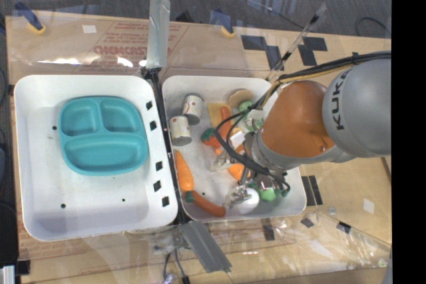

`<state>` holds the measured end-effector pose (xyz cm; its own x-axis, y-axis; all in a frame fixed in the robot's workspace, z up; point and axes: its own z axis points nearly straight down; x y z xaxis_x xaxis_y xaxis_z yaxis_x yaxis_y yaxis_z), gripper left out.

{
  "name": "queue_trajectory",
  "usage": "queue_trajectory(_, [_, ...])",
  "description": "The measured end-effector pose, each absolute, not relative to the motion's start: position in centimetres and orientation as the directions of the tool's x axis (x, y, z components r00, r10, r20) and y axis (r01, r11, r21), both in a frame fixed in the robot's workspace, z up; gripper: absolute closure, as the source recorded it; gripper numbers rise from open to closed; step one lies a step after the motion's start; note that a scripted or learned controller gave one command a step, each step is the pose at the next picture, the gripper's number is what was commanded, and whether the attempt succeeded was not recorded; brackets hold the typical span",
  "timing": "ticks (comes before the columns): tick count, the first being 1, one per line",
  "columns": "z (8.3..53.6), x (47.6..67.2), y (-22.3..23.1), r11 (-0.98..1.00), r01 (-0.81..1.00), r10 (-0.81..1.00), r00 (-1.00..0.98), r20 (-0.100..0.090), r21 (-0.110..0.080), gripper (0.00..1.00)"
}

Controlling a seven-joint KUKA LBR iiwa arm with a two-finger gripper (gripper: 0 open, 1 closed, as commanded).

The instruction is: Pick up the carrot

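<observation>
An orange carrot (pixel 184 171) lies along the left wall of the right bin (pixel 200 84). A darker carrot-like piece (pixel 207 207) rests by the bin's front wall, and a third orange one with a green top (pixel 223 124) lies near the middle, partly under cables. My gripper (pixel 242 193) hangs low over the bin's front right, beside a whitish item (pixel 248 201) and right of the darker piece. The arm's orange band (pixel 296 120) hides the bin's right side. Nothing is visibly held.
Two small cans (pixel 192 106) (pixel 180 130) stand at the right bin's back left. A yellow piece (pixel 215 111), a tan round item (pixel 239 98) and green bits (pixel 268 194) lie nearby. A teal divided plate (pixel 103 134) sits in the left bin (pixel 26 163).
</observation>
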<state>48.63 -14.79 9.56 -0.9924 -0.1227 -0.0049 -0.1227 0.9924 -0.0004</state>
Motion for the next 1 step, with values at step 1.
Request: queue_trajectory(1, [9.21, 50.67, -13.18, 0.992, -0.129, -0.129, -0.992, -0.002, 0.001, 0.0])
